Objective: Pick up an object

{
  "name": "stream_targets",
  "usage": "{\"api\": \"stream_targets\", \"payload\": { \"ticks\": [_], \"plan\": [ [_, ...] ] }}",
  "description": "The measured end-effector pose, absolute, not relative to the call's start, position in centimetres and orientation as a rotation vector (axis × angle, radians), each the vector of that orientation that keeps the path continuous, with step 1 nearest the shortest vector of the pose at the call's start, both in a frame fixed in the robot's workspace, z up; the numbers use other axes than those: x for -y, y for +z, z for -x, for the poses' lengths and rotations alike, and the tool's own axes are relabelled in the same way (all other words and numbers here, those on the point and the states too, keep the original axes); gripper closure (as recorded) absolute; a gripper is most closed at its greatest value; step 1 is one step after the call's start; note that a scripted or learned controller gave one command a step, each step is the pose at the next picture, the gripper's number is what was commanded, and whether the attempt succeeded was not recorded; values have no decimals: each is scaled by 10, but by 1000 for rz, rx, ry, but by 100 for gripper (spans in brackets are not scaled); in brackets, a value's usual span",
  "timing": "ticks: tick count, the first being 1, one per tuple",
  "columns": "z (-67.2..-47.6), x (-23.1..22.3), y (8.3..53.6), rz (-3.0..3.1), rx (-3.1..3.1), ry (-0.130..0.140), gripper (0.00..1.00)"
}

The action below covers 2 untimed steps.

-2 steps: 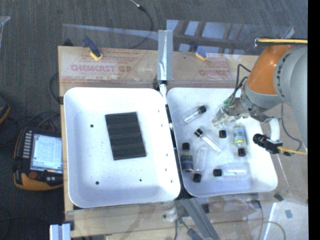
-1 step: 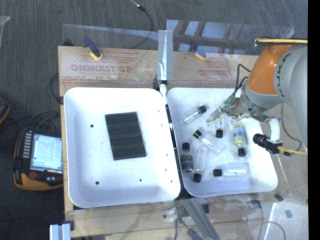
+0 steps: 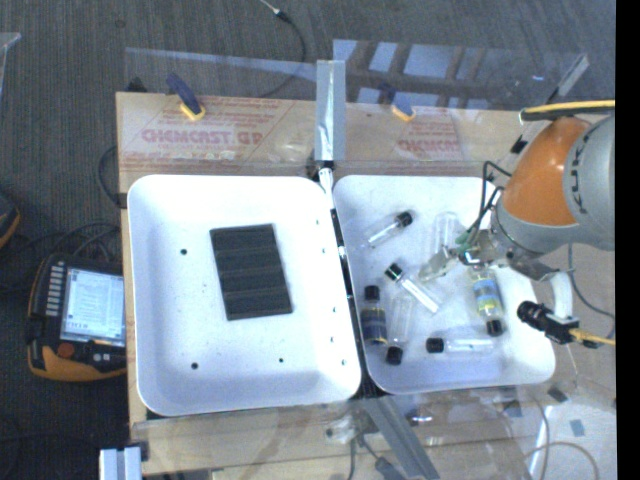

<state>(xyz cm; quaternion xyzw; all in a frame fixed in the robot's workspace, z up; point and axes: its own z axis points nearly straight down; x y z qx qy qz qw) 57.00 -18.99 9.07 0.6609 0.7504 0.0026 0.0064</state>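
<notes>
Camera view: vials in right bin

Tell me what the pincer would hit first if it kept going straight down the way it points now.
Probably the clear vials lying in the right bin, just under the pincer. Depth is hard to judge from this slanted view, so it might instead reach the bin floor beside them.

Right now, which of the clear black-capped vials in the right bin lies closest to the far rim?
The clear black-capped vial at upper left of the right white bin, alone, cap toward the arm's side. The other vials cluster nearer the camera.
</notes>
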Motion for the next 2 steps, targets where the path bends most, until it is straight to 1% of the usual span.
{"api": "stream_targets", "payload": {
  "ticks": [1,2],
  "plan": [
    [-572,190,101,-2066,-2345,13,100],
    [-572,190,101,-2066,-2345,13,0]
  ]
}}
